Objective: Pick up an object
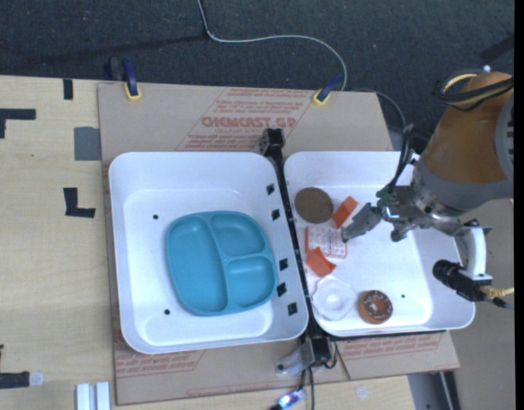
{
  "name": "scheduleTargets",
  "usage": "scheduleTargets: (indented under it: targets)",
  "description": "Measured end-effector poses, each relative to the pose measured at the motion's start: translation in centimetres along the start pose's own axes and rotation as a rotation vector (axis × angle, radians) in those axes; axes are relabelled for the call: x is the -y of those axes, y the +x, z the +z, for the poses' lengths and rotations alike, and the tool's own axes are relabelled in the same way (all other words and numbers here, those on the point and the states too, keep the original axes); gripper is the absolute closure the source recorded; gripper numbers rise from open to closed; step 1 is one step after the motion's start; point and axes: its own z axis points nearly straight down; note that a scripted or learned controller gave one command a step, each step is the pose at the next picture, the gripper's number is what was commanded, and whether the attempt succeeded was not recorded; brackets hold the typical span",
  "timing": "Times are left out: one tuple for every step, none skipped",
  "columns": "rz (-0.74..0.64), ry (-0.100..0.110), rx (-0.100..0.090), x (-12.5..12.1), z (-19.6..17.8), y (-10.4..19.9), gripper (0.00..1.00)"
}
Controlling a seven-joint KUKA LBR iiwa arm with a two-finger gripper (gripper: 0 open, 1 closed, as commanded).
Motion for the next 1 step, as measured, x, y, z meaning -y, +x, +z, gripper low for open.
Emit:
scheduleTargets:
  targets:
    - [0.000, 0.006, 0.000, 0.77, 4.85, 0.69, 0.00]
